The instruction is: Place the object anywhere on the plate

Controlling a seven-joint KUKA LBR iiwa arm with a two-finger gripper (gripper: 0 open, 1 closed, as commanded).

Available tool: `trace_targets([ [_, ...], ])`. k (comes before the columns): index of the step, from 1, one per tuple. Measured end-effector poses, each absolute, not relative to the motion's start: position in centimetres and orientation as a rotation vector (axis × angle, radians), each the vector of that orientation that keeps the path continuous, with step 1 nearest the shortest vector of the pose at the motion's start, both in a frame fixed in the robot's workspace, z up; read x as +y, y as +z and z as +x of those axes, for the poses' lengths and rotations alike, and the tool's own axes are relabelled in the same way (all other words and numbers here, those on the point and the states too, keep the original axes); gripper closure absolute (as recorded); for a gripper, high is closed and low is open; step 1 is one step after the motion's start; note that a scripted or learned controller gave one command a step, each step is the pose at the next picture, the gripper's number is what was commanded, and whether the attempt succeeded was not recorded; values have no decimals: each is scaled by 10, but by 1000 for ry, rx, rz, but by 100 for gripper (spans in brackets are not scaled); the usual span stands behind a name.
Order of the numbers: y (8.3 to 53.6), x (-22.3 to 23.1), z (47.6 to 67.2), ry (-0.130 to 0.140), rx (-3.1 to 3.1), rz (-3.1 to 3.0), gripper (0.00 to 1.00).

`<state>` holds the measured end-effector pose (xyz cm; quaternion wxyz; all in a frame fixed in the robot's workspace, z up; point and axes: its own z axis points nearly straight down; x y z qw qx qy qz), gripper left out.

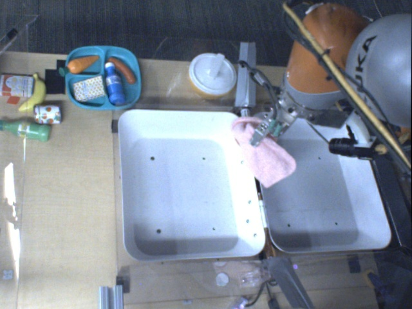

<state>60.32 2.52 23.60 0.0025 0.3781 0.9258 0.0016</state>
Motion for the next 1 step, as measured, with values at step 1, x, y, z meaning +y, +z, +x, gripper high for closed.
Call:
trace_targets([
  [1,244,80,609,5,3081,584,100],
])
